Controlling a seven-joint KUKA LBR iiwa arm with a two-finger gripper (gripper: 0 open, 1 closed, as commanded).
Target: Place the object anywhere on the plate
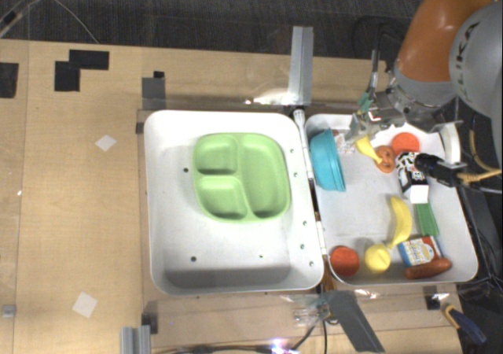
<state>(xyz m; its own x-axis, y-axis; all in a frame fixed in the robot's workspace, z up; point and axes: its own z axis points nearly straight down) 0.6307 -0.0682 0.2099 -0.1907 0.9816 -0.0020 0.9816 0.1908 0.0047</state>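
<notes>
The gripper (363, 126) hangs over the back of the right bin (464, 266); whether it is wide, narrow or holding anything cannot be told. A small yellow toy (366, 147) lies just below it, beside an orange piece (385, 158) and near the blue bowl (327, 160). The green plate (240, 175) sits in the left bin (169, 211), well apart. A banana (400, 219), tomato (344, 259) and lemon (377, 258) lie nearer the front.

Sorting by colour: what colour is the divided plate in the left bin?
Light green plate, seen in the camera view.
</notes>
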